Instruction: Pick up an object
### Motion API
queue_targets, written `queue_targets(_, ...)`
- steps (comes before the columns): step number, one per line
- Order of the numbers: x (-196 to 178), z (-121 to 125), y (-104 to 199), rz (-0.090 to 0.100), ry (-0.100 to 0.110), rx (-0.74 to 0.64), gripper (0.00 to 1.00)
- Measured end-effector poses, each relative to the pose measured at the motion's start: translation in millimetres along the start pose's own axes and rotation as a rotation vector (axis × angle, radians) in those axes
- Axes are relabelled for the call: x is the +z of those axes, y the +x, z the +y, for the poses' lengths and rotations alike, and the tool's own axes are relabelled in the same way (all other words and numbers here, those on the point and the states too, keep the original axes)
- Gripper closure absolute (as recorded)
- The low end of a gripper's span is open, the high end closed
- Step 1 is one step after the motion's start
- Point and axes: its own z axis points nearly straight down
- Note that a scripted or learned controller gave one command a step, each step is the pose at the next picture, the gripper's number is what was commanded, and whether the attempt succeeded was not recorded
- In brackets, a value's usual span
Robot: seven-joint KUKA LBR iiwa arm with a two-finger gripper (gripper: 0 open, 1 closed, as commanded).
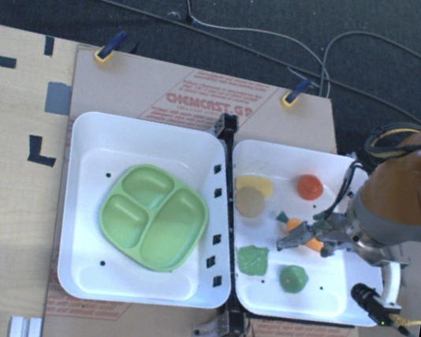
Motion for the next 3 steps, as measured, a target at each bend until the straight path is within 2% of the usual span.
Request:
queue_targets(1,46.2,-2.3,7.5,0.001,0.000,-0.002,0.00)
queue_targets(2,33.8,-1.2,8.1,0.001,-0.003,-0.003,1.00)
queue_targets(3,-13.8,-9.9,7.2,-0.001,-0.010,-0.001,1.00)
